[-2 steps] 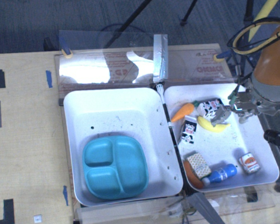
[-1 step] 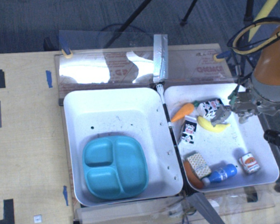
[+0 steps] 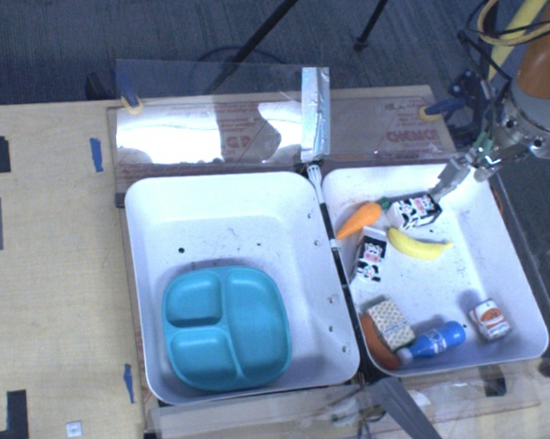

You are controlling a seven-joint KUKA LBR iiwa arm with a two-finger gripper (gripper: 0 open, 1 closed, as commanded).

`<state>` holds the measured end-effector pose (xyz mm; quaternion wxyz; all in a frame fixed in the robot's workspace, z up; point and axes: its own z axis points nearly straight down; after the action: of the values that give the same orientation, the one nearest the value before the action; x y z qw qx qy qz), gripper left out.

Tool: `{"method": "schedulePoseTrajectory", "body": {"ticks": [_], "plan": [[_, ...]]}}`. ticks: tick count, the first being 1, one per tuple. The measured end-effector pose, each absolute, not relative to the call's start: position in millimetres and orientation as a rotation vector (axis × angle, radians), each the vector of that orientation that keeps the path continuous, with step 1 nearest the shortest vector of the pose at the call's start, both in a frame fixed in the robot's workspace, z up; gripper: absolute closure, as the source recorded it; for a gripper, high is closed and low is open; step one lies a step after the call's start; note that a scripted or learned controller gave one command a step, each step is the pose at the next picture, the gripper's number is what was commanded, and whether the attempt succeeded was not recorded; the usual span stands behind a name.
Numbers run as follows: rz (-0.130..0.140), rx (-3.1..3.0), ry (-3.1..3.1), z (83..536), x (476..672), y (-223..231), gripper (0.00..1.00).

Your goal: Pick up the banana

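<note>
- Banana point(image 3: 419, 244) position: you will find it lying flat in the right bin point(image 3: 515, 272), upper half, just below a small black-and-white carton point(image 3: 413, 212) and apart from it by a narrow gap.
- Gripper point(image 3: 439, 185): it sits at the right bin's upper edge, above and right of the banana, its tip right beside the black-and-white carton. You cannot tell from this view how far the fingers are spread or whether they grip anything.
- Other contents, right bin: carrot point(image 3: 360, 220) at the upper left, second patterned carton point(image 3: 371, 256) left of the banana, blue bottle point(image 3: 438, 340) and small can point(image 3: 490, 320) near the front wall.
- Left bin point(image 3: 218, 208): teal divided plate point(image 3: 226, 327) at the front.
</note>
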<state>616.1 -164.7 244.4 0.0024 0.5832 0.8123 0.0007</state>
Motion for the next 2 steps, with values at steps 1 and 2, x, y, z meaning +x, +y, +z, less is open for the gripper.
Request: {"method": "schedulePoseTrajectory", "body": {"ticks": [1,2], "plan": [[0.002,1.83,2.548,244.3,616.1,-164.8,0.0],[0.002,1.83,2.548,244.3,616.1,-164.8,0.0]]}}
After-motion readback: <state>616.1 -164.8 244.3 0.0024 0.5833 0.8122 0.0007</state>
